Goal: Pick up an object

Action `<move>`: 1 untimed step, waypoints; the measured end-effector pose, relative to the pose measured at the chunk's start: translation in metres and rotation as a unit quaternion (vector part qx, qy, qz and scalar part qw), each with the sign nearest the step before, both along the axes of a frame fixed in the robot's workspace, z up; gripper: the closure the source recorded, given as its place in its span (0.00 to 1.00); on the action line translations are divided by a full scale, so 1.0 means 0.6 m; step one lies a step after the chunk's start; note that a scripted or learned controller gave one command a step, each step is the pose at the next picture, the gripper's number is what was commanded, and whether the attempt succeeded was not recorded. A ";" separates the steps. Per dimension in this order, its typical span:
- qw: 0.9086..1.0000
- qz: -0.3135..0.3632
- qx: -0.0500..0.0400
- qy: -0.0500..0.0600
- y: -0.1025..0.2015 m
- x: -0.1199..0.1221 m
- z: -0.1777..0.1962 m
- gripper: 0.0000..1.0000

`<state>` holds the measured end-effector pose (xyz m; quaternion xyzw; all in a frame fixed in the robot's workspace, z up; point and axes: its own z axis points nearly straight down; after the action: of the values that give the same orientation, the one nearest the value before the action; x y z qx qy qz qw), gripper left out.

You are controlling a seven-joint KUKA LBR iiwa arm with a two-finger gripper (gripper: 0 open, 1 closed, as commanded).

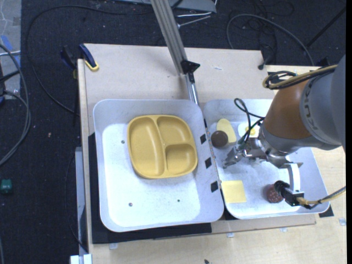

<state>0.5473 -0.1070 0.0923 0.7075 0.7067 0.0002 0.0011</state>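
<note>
You are looking at a robotics lab: a plywood surface [137, 73] carries two white bins [110, 202], black cables [38, 81] lie on dark carpet around it, and a metal pole [168, 26] rises behind it.

A yellow divided plate [163, 146] lies in the left bin [110, 202], toward its far side. A metal pole [171, 32] slants over the table's [143, 70] far edge. A blue-and-yellow clamp [88, 58] sits at its far left corner.
</note>
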 end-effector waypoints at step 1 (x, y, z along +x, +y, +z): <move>1.000 -0.001 -0.001 -0.003 -0.001 0.002 0.021 1.00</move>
<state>0.5486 -0.1079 0.1049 0.7082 0.7060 0.0014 0.0036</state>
